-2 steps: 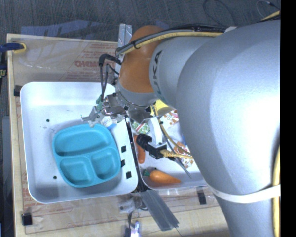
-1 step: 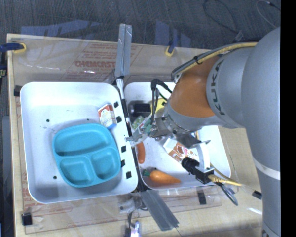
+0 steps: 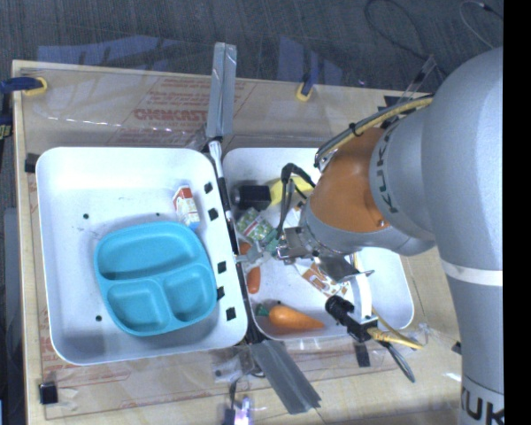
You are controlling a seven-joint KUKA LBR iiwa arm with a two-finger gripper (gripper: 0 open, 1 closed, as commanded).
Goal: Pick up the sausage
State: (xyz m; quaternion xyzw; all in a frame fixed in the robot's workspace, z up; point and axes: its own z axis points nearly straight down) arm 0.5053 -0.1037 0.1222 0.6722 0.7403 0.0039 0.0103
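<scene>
A small red-brown sausage (image 3: pixel 253 279) lies in the right bin (image 3: pixel 398 304), close to its left wall. My gripper (image 3: pixel 281 248) hangs over the same bin, slightly up and to the right of the sausage, and nothing shows held in it. The grey arm with its orange band (image 3: pixel 350 193) covers much of the right bin's middle and back.
An orange carrot (image 3: pixel 288 318) lies at the right bin's front. A green packet (image 3: pixel 255 228), a black item (image 3: pixel 252 193) and a yellow piece (image 3: pixel 296 182) sit near its back left. The left bin (image 3: pixel 62 193) holds a blue divided plate (image 3: pixel 155 277) and a small bottle (image 3: pixel 187 206).
</scene>
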